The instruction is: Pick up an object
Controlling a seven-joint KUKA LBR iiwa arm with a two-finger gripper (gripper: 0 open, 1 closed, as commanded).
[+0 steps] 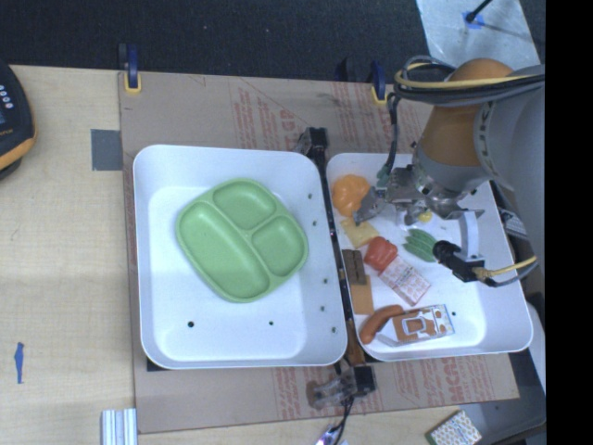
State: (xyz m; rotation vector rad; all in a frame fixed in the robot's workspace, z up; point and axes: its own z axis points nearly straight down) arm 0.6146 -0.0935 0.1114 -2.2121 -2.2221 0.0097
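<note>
The right white bin (505, 327) holds several small items: an orange ball (350, 193), a red toy (380, 253), a green toy (422, 246), a pink-and-white packet (406, 282), a brown sausage (378, 323) and an orange-printed card (426, 324). My gripper (400, 202) hangs low over the back of this bin, just right of the orange ball and above the red and green toys. The wrist and its orange band cover the bin's back right part. I see nothing held in the gripper.
The left white bin (162, 341) holds a green divided plate (243, 239). A brown block (358, 284) lies along the right bin's left wall. A black cable with a yellow end (482, 272) trails from the wrist.
</note>
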